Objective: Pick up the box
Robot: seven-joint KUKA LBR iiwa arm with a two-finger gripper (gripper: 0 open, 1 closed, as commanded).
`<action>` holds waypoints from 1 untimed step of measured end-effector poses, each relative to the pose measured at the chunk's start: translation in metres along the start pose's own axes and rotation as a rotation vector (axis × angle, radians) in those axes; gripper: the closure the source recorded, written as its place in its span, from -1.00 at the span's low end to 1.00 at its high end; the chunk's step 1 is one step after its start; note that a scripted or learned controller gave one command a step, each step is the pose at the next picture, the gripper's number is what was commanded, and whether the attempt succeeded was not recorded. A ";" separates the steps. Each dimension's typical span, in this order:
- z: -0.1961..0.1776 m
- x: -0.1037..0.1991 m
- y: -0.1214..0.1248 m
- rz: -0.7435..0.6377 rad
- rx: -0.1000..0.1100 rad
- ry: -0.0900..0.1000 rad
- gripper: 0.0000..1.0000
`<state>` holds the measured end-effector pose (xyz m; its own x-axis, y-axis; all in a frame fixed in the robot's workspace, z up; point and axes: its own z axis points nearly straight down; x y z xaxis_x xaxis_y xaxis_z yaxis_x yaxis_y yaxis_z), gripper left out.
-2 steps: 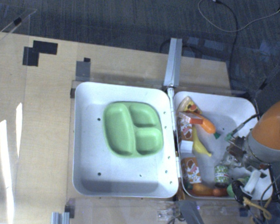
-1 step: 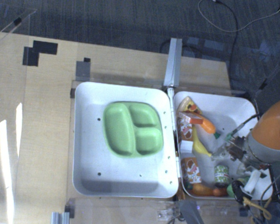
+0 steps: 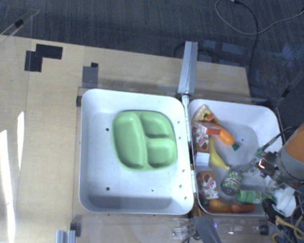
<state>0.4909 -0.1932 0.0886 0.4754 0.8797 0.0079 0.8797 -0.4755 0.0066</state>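
Observation:
Two small printed boxes lie along the left wall of the right bin (image 3: pixel 257 113). A red and white box (image 3: pixel 201 136) lies near the middle of that wall, and a brown and red box (image 3: pixel 207 183) sits nearer the front. The arm, with its orange band (image 3: pixel 303 140), comes in over the bin's right edge. My gripper (image 3: pixel 258 164) hangs low at the right side of this bin, just right of a green-labelled can (image 3: pixel 232 182). It is well apart from both boxes.
The right bin also holds a carrot (image 3: pixel 222 134), a banana (image 3: pixel 217 158), a pizza-slice toy (image 3: pixel 206 116), a green bottle (image 3: pixel 251 196) and red-orange pieces (image 3: pixel 229 207) along the front wall. A green divided tray (image 3: pixel 144 139) rests in the left bin (image 3: pixel 92 182). Cables (image 3: pixel 285 220) trail at the right.

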 end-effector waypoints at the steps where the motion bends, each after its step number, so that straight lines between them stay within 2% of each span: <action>1: 0.001 0.060 0.042 0.161 -0.003 -0.004 -1.00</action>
<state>0.5565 -0.1605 0.0881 0.6100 0.7924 0.0052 0.7923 -0.6100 0.0087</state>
